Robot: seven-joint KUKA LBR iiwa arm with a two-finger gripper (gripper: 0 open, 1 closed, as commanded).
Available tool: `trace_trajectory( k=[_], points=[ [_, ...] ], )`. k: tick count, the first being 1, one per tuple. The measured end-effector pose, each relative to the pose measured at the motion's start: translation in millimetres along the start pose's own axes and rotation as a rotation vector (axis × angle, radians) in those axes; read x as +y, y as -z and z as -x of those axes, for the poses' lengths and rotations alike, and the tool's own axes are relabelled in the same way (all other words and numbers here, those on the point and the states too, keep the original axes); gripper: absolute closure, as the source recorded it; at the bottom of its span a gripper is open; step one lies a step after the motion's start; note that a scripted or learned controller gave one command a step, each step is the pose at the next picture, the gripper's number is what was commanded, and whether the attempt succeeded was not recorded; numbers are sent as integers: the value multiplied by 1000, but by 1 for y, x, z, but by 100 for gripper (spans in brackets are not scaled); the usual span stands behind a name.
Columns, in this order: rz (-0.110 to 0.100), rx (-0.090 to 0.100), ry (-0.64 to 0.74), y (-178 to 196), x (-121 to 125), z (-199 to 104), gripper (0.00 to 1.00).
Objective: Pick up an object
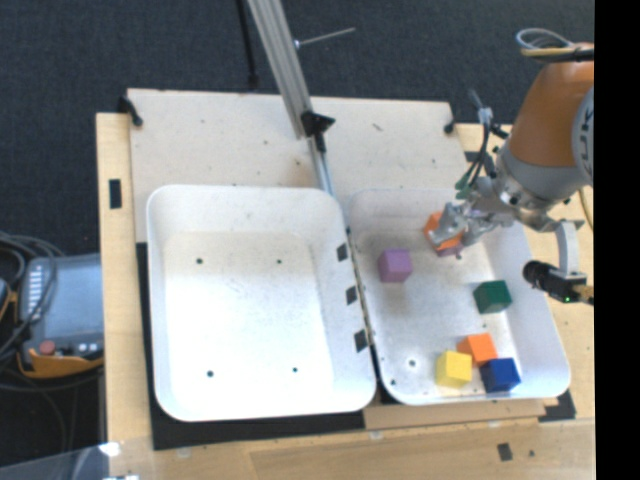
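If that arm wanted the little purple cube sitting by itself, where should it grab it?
Probably straight from above, closing the end effector on two opposite flat sides of the small purple cube. It lies flat on the right white bin floor with open space all around, so nothing crowds the approach.

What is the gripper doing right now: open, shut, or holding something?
Gripper: over the right bin, with an orange object at its tip; a real grasp cannot be told.
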State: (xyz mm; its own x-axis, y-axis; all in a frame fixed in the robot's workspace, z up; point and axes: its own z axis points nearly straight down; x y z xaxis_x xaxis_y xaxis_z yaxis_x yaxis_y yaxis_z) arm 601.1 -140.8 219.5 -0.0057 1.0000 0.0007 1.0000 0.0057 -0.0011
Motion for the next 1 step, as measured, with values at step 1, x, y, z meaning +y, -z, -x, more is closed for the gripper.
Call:
trace_trajectory(
  k=[1],
  points=[
    [2,1,2,4,14,-45,100]
  ],
)
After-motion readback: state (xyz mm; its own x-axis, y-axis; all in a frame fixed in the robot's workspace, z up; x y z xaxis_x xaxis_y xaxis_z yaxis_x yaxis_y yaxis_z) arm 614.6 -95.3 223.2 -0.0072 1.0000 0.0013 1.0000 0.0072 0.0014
